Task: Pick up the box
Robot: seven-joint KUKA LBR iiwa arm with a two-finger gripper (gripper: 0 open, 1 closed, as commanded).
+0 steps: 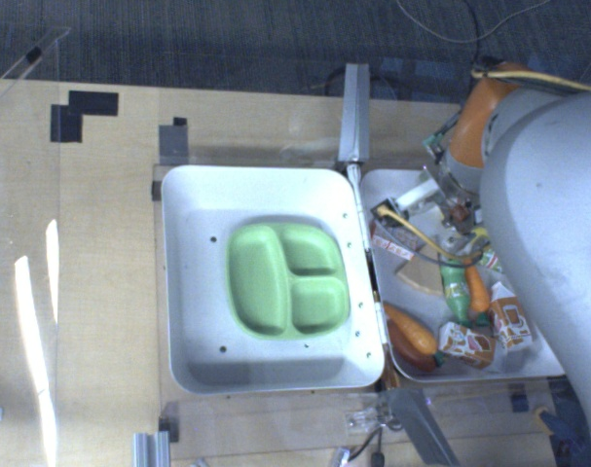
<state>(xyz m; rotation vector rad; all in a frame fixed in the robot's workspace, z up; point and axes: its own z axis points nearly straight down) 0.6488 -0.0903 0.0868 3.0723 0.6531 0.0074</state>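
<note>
The gripper [454,212] is hanging low over the far part of the right bin [404,188], under the orange band of the arm [543,232]; whether it is apart or together I cannot tell, since the wrist and a yellow cable [412,230] are crossing it. Nothing is showing clamped in it, so by my judgement the pick is not yet made: reaching, closing and lifting are all remaining. The box [467,345], a small brown-and-white carton, is lying in the same bin, well apart from the gripper toward the near rim. A second like carton [512,321] is lying just beside it, partly under the arm, so which one is meant is staying open. Between the gripper and the box a green bottle [456,295] and an orange carrot [478,295] are lying side by side, touching or nearly so. Leftward of those a tan wedge [422,276] is lying flat, with a red-and-white packet [392,242] beyond it toward the divider. An orange-and-red rounded item [412,335], not identifiable, is resting left of the box. Further left of the gripper, the left bin [193,261] is holding a green divided plate [287,278], its three compartments holding nothing.
</note>
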